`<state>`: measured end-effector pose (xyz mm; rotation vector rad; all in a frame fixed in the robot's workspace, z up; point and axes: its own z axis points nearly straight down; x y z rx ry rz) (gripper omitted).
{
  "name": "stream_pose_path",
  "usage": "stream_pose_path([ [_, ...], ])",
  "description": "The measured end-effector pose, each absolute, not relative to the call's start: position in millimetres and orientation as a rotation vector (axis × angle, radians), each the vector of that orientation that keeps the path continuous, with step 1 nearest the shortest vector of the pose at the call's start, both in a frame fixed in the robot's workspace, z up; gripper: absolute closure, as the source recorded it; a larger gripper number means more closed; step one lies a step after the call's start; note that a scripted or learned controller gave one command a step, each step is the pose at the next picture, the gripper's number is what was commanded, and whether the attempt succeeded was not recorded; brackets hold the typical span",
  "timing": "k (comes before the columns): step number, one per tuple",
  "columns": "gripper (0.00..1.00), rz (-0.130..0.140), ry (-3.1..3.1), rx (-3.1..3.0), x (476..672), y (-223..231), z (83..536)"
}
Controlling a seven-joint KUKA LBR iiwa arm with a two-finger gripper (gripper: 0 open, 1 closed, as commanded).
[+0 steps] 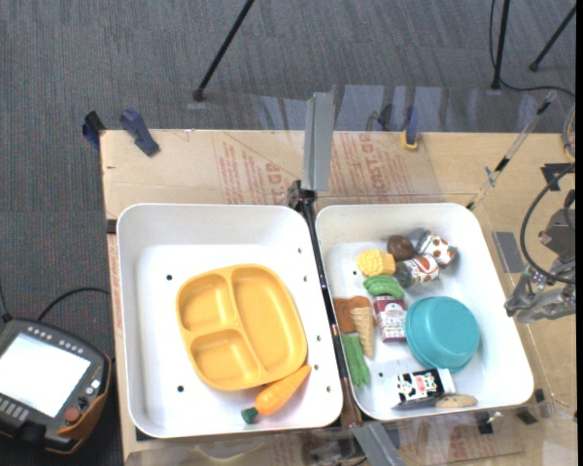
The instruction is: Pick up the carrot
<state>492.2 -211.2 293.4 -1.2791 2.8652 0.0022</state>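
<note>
Grey metal at the right edge: end effector (pixel 542 299) parked outside the right bin (pixel 500 260), over the tabletop (pixel 175 168), well apart from everything in the bins. Cannot tell whether apart or together; too small and dark. Nothing seen between them, nothing touched.

Orange carrot (pixel 282 390) in the left bin (pixel 141 260), at its near right corner, just below the yellow tray (pixel 241 326) and touching or nearly touching the tray's lower right edge. Close to the bin's near wall and not far from the right wall. Long axis on a diagonal: green stem end down and left, toward the near wall; thinner orange tip up and right, toward the divide between bins. Lying flat on the bin floor.

Open floor to the left of the carrot along the near wall, and a broad bare strip along the left side of the bin. Tight on the tray side.

Right bin crowded: teal bowl (pixel 443 332), milk carton (pixel 418 385), corn (pixel 371 261), green beans (pixel 356 359), plus a cluster of small toy foods toward the far side.
</note>
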Motion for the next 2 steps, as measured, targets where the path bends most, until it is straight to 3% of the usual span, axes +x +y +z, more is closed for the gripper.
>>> stream_pose_path([
  [1,1.00,0.007,2.976,-1.004,502.6,-181,260],
  [2,1.00,0.008,2.869,-1.278,528.6,-211,244],
])
